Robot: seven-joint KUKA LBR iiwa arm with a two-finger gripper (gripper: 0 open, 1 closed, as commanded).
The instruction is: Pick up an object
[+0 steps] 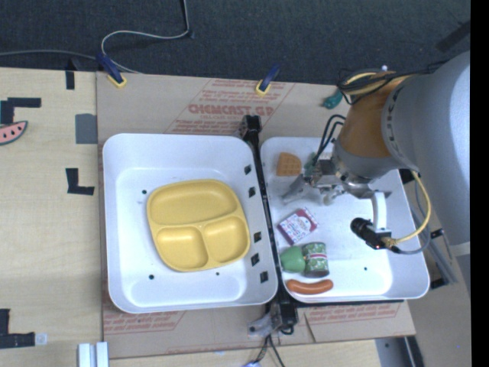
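cardboard covers the bench under two shallow white bins: the left bin [122,205] holds one smooth yellow three-part tray [199,224], with bare floor left all round it. four small things are counted in the right bin [405,274], all toward its left wall: a tan cracker [288,164], a pink packet [297,225], a green can [306,258] and a red sausage [309,286] at the near rim. the gripper [313,191] is seen between cracker and packet with nothing visibly held, its opening not to be told.
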